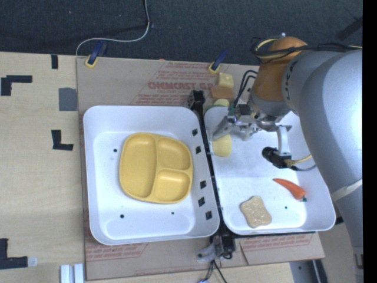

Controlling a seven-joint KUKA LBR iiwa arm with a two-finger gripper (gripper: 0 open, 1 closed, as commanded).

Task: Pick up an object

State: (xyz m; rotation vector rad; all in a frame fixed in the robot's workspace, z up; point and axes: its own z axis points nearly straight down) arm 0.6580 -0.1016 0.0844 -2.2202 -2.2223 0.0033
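Desk (35, 175): pale wood surface with black tape marks, bearing a cardboard sheet (171, 81) with red print, held by two blue-and-yellow clamps at its far edge.

Left bin (100, 217): shallow, white; contains one yellow divided plate (156, 167) with three compartments, lying flat near the middle.

Right bin (318, 217): shallow, white, touching the left bin along a row of black clips. Contents: a pale yellow rounded object (222, 147) at the far left side, close to the dividing wall; an orange carrot-like piece (288, 187) with a green tip near the right wall; a tan bread-like slice (255, 211) near the front wall.

Arm (330, 111): grey, orange band above the wrist, reaching in over the far part of the right bin.

Pincer (227, 127): low over the bin, just above the pale yellow object; whether released or clenched cannot be told, and no item is seen between its tips.
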